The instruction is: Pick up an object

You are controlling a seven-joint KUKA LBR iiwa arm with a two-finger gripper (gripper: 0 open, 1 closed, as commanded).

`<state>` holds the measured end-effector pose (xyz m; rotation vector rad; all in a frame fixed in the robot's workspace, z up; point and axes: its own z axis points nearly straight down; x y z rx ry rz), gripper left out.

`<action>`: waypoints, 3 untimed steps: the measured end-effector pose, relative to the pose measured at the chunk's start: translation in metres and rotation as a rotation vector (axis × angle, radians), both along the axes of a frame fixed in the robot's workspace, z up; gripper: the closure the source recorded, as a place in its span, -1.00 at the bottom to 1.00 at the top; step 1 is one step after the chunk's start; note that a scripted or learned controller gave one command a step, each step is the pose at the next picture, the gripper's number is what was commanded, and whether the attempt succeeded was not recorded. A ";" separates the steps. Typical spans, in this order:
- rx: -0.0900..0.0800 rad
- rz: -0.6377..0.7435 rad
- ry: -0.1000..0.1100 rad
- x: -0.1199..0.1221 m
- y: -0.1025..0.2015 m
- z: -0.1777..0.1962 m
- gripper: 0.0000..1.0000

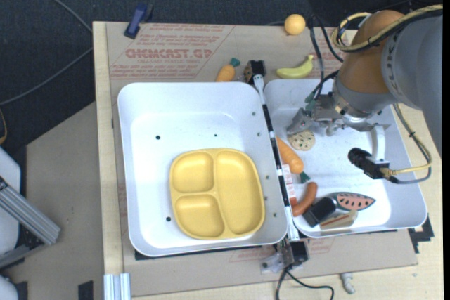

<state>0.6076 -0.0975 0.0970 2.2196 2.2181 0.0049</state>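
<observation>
Tool [307, 124] hovers just above the cookie [303, 141]; finger state cannot be told; nothing lifted yet.

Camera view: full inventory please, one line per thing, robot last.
Bins: 2, white, side by side on the bench.
Divided plate: 1, yellow, left bin.
Cookie: 1, tan with dark spots, right bin, by the gripper.
Carrot: 1, orange, right bin, left edge.
Watermelon slice: 1, red and dark, right bin, front.
Banana: 1, yellow, bench behind right bin.
Ball: 1, orange-yellow, bench back edge.
Clip: 1, blue, bench back left.
Gripper: 1, grey, over right bin above the cookie.
</observation>
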 end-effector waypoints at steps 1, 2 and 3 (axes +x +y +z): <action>0.000 0.000 -0.002 0.001 0.000 0.010 1.00; 0.000 0.000 -0.002 0.000 0.000 0.010 -1.00; 0.001 0.000 0.008 -0.012 -0.004 -0.013 -1.00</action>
